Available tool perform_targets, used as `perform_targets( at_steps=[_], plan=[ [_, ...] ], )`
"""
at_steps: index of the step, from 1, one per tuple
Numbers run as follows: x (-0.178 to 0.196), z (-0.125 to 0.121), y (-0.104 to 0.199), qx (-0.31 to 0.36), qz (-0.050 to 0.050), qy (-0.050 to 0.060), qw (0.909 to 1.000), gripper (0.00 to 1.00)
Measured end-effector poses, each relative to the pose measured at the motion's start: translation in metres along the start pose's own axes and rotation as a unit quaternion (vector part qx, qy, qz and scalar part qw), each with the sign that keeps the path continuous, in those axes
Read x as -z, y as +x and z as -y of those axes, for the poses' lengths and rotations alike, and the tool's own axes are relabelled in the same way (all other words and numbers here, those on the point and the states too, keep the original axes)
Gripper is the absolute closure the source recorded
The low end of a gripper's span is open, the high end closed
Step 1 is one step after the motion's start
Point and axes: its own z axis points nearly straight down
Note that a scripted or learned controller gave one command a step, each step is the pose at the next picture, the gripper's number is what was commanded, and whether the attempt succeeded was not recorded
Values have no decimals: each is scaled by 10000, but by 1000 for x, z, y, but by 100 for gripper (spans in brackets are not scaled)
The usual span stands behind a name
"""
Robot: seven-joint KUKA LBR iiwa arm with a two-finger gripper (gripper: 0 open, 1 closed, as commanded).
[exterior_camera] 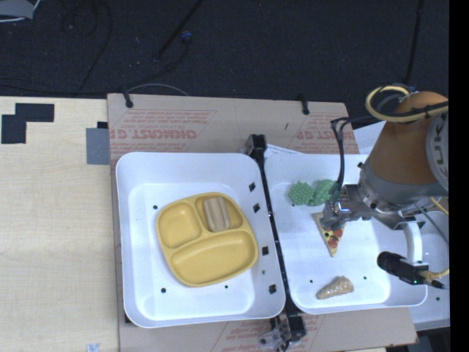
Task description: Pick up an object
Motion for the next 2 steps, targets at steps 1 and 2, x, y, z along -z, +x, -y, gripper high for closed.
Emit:
perform_targets(
  at_steps=[1,2],
  plan=[
    [52,-1,-1,3,1,-1,10000,100],
    [56,-3,50,22,-10,17,10000,100]
  ],
)
